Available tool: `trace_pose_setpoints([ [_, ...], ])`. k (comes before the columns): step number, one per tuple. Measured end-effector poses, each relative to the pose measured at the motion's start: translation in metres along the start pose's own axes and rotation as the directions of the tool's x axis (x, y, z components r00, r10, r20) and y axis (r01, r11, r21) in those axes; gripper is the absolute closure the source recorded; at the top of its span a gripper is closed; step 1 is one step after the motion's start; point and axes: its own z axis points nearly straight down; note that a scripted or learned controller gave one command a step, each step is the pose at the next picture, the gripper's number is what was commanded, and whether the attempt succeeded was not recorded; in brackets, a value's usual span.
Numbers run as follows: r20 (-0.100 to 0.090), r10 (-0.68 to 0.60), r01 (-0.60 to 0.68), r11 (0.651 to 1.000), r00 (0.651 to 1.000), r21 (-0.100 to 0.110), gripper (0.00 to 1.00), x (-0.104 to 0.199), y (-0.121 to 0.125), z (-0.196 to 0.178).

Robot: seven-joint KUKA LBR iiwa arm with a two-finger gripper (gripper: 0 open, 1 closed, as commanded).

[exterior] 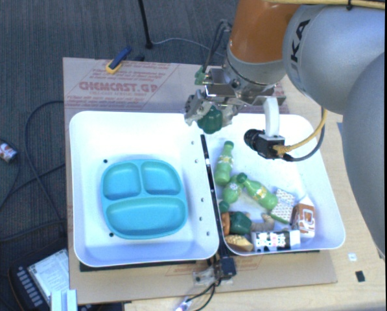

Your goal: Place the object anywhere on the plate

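The gripper hangs above the dividing wall between the two bins, near their far edge, and a dark green object sits between its fingers, which are closed on it well above the bin floor. The blue plate lies in the left bin, well apart from the object, toward the near side. The grasp looks shallow (only part of the object shows), so it could slip during the carry and fall short of the plate, or back among the bottles in the right bin.
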Motion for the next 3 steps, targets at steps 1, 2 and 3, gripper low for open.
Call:
trace_pose_setpoints([
  [1, 0.001, -0.002, 0.002, 1.000, 1.000, 0.004, 1.00, 0.001, 0.000, -0.008],
  [2, -0.002, -0.005, 0.005, 1.000, 1.000, 0.009, 1.00, 0.097, -0.030, 0.098],
  [3, -0.001, -0.003, 0.003, 1.000, 1.000, 0.002, 1.00, 0.086, 0.034, 0.036],
])
